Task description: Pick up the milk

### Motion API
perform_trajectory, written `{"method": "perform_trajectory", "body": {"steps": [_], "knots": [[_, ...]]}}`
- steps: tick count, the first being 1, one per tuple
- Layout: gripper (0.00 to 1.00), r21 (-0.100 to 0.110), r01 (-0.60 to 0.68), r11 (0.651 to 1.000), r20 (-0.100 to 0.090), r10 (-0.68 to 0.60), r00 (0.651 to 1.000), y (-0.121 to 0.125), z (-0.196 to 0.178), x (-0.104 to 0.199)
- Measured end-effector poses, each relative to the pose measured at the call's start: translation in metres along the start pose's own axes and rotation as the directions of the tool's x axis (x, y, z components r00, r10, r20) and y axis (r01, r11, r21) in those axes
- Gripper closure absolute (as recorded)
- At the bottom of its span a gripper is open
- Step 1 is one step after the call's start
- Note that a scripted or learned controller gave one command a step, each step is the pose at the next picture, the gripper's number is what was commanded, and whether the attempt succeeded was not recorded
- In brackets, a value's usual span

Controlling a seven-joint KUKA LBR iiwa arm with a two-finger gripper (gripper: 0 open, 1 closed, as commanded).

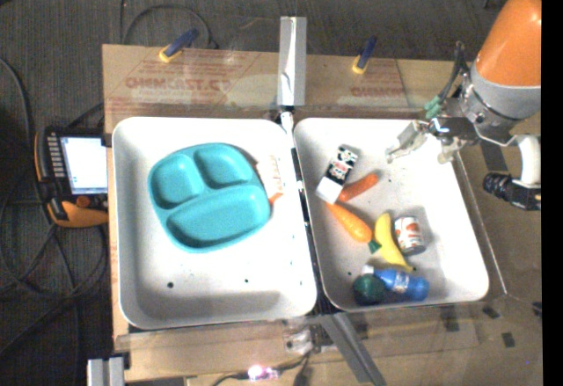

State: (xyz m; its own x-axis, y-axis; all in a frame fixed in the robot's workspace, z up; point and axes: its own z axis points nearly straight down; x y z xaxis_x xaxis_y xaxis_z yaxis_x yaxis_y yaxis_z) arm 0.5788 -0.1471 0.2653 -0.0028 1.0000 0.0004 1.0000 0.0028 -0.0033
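Observation:
The milk (pixel 339 169) is a small carton with black and white cow patches, lying tilted in the right bin (pixel 471 235) near its upper left. My gripper (pixel 420 149) hovers over the bin's upper right area, to the right of the carton and apart from it. It stands open with nothing between its fingers. The arm's orange band (pixel 519 32) is above it at the view's right edge.
Just below the milk lie two orange carrots (pixel 350 222), then a yellow banana (pixel 385 239), a small can (pixel 409 235), a blue bottle (pixel 403 284) and a green item (pixel 369 289). The left bin (pixel 141 287) holds a teal divided plate (pixel 211 193) and a small orange-white item (pixel 273 178).

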Motion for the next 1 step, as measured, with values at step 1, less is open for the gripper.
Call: {"method": "perform_trajectory", "body": {"steps": [1], "knots": [[0.0, 0.0, 0.181, 0.984, -0.001, -0.181, 0.984, 0.0431, 0.1277, 0.0326]]}}
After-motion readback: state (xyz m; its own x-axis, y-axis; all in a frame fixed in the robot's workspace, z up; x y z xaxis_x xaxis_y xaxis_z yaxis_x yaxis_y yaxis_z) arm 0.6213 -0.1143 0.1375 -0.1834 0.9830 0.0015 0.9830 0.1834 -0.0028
